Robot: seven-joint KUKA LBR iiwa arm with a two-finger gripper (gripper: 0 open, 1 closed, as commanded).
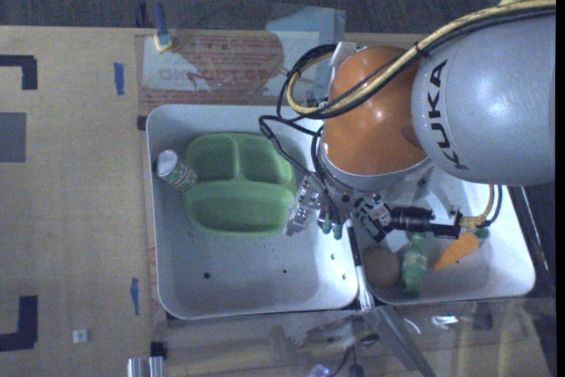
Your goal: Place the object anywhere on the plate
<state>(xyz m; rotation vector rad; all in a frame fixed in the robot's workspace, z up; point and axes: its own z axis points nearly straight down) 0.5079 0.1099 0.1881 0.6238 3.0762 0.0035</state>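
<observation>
A green divided plate (238, 183) lies in the left bin (247, 287), toward its back. A small bottle with a white cap (175, 170) rests against the plate's left edge. My gripper (305, 212) hangs just off the plate's right edge, under the orange band (371, 124) of the arm. I cannot make out anything held in it. The arm's grey body (490, 93) hides much of the right bin.
In the right bin (516, 278) lie an orange carrot (459, 252), a green bottle (413, 271) and a brown round item (381, 265). A black and red part (422, 217) of the arm sits above them. The wall between the bins (357, 274) runs just below the gripper.
</observation>
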